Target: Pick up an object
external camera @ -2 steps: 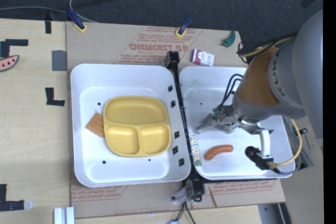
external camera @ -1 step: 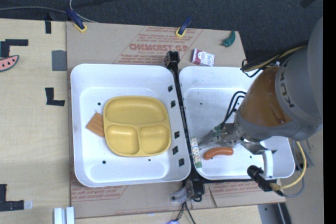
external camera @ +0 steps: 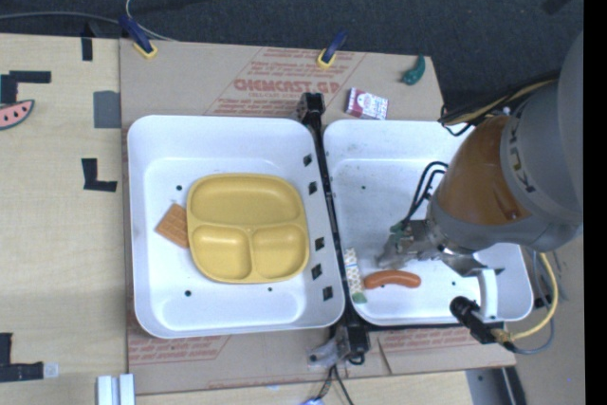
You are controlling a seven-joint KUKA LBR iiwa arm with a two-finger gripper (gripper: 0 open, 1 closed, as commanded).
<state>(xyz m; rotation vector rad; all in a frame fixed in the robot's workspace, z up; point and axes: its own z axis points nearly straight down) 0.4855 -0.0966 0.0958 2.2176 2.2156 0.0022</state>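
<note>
Sausage [external camera: 391,280]: one, orange-red, lying flat on the floor of the right bin [external camera: 379,156], near that bin's front wall and towards its left side. Long axis runs roughly left to right in the camera view.

Gripper [external camera: 394,247]: metal, at the end of the grey arm [external camera: 541,166] with orange band [external camera: 479,180], reaching in from the right. It hangs just above and behind the sausage, close to it; contact cannot be told. Whether its jaws stand apart or together cannot be told at this angle. Nothing is visibly between them.

Strip [external camera: 352,272]: small, patterned, lying along the right bin's left wall, just left of the sausage.

Left bin [external camera: 152,156]: white, shallow, touching the right bin along a shared black-clipped seam.

Yellow tray [external camera: 248,228]: three compartments, lying flat at the centre of the left bin.

Brown card [external camera: 174,225]: flat, partly tucked under the tray's left edge.

Cardboard sheet [external camera: 275,81]: under both bins, printed with red lettering.

Small packet [external camera: 365,103]: red and white, on the cardboard behind the bins.

Teal item [external camera: 413,69]: on the cardboard's back right corner.
</note>
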